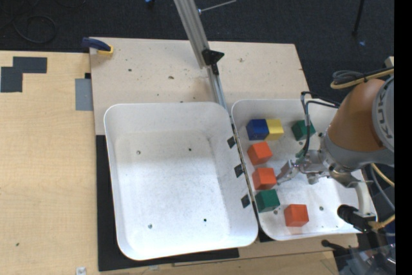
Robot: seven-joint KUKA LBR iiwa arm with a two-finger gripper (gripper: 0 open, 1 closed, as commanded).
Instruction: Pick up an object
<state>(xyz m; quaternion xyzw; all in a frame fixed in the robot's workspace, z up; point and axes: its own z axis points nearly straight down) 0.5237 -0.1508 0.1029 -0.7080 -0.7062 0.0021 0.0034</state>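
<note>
Nothing is lifted yet, by the look of it. The gripper sits low in the right bin, its thin fingers spread apart just beside the middle orange block, gripping nothing. That bin, at the frame's lower right, also holds a blue block, yellow block, two green and two more orange. The left bin holds no blocks.

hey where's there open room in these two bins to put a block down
The left bin is bare across its floor. In the right bin, free floor lies between the orange block and the green block. Its left side is crowded: blue block, yellow block, two more orange, with the gripper beside them.
</note>
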